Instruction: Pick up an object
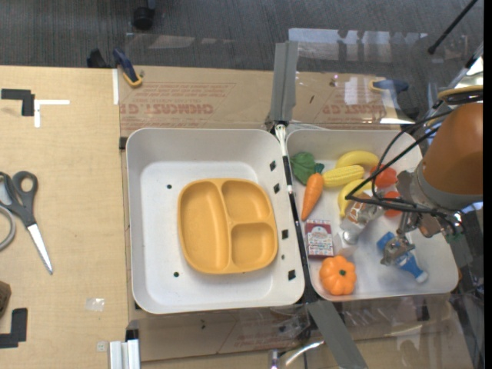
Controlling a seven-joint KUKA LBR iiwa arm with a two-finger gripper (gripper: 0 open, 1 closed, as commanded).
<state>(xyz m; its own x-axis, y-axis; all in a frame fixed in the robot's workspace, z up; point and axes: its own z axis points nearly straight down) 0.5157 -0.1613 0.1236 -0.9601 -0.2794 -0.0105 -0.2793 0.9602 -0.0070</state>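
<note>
The claw (pixel 420 223) is hanging over the right bin (pixel 442 283), its state too cluttered to tell. Below it are lying a glossy orange pumpkin (pixel 338 275), a tapered carrot (pixel 310 194), curved yellow bananas (pixel 350 174), a small red box (pixel 319 238) and a blue object (pixel 403 254) (all smooth plastic). The left bin (pixel 146 229) is carrying a moulded yellow divided plate (pixel 227 225). Scissors (pixel 29 214) are resting on the pale wooden desk (pixel 61 283).

Left bin (pixel 146 229): divided tray (pixel 227 225) at centre. Right bin (pixel 438 279): carrot (pixel 311 194) at left edge, pumpkin (pixel 338 275) at near-left corner, bananas (pixel 350 171) toward far edge. Scissors (pixel 27 214) near bench's left edge.
</note>
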